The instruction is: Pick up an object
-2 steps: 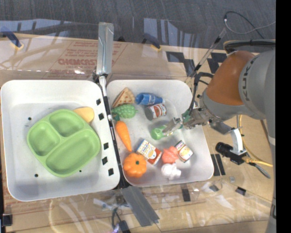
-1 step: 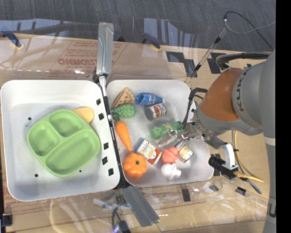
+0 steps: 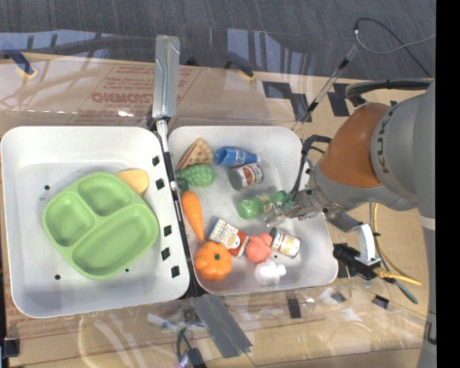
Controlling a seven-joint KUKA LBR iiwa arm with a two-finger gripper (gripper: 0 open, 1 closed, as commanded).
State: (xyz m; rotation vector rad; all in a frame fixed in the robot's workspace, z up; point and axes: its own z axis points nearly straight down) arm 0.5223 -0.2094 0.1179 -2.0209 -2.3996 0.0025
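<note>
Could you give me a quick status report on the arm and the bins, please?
Gripper low in right bin, beside green pepper; grip unconfirmed. Nothing seen held. Toys crowd close: can, small jar, pink piece.

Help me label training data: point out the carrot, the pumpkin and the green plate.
carrot (image 3: 192,213), camera view, middle of its orange body.
pumpkin (image 3: 213,261), camera view, top of its orange rind.
green plate (image 3: 100,225), camera view, ridge between its compartments.
</note>
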